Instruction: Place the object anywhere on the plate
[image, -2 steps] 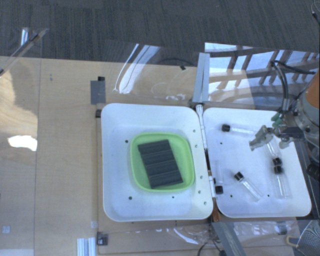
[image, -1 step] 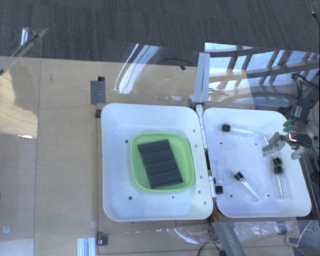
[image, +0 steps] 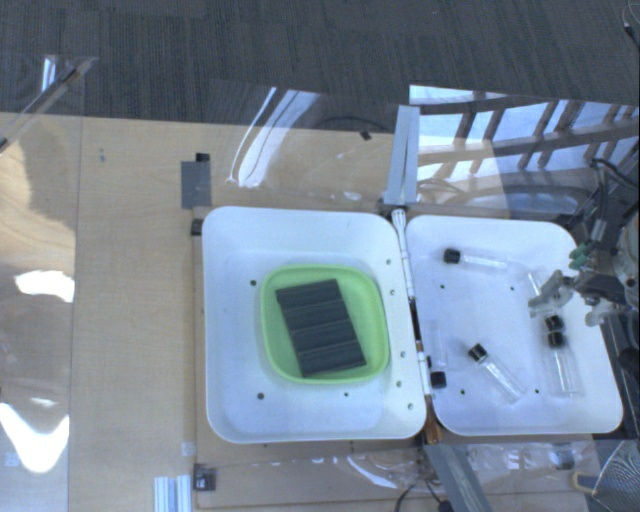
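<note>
meanwhile, a dark ridged block (image: 319, 328), ribbed across its top in four bands, lies flat and slightly askew on a green square plate (image: 272, 340) with rounded corners, its whole outline inside the plate's raised rim. the plate sits near the middle of the left white bin (image: 230, 400), closer to that bin's right wall than its left. just beside it, sharing a seam, the right white bin (image: 470, 410) holds several small clear vials with black caps: one (image: 472, 260) lying near the bin's upper left corner, another (image: 493, 366) lying tilted at lower centre, a third (image: 561, 358) at the right side with its cap toward the top, and a loose black cap (image: 437, 380) against the bin's left wall. the gripper (image: 560, 290) hangs over the right side of that bin, well apart from the plate and the block, and nothing can be seen between its fingers; whether they are spread or closed cannot be told from this angle. both bins rest on a pale wooden bench (image: 120, 300), with a grey metal post (image: 403, 155) rising behind the seam between them and a small dark bracket (image: 196, 182) fixed near the left bin's upper left corner.
</note>
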